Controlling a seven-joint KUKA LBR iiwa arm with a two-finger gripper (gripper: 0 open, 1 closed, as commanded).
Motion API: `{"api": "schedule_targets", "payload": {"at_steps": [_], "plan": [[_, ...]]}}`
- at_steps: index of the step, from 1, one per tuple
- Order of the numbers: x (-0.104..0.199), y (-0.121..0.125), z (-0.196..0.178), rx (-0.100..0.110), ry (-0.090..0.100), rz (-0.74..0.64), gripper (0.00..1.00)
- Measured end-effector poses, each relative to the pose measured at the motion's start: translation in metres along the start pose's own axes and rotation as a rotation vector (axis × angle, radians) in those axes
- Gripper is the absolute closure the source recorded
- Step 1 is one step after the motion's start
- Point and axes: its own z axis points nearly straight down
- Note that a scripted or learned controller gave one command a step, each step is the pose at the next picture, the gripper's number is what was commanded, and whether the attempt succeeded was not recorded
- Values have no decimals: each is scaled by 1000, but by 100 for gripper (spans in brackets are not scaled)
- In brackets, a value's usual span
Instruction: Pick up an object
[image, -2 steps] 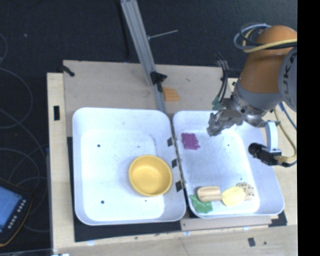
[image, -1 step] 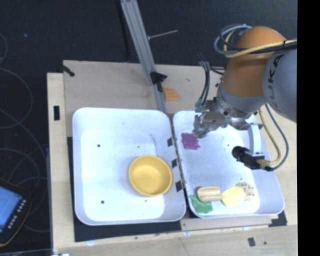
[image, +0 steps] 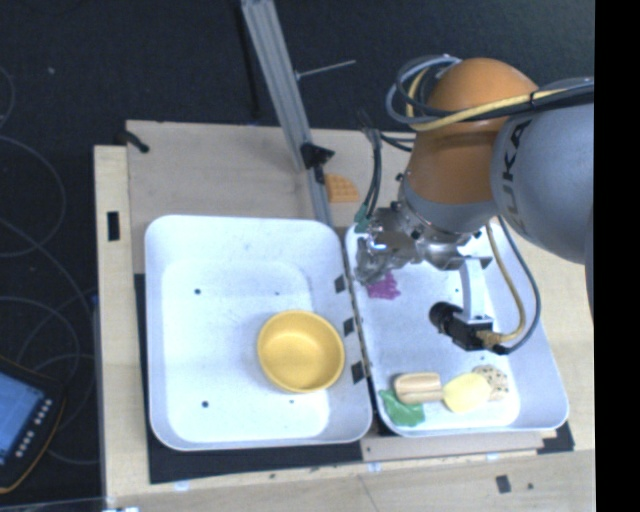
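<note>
My gripper hangs over the left part of the right bin, right above a small purple object that lies on the bin floor. The fingers point down at the purple object, and their tips are blurred against it. Near the bin's front edge lie a tan wooden block, a yellow lemon-like object, a speckled beige piece and a green scrap. A yellow bowl sits in the left bin.
A grey metal post slants up from behind the bins. A small orange tag lies on the bench behind them. A black fitting with cables hangs from the arm over the right bin's middle.
</note>
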Motion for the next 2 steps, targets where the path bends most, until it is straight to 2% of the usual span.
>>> {"api": "schedule_targets", "payload": {"at_steps": [1, 2], "plan": [[55, -17, 9, 1, -1, 0, 100], [52, -16, 9, 0, -1, 5, 0]]}}
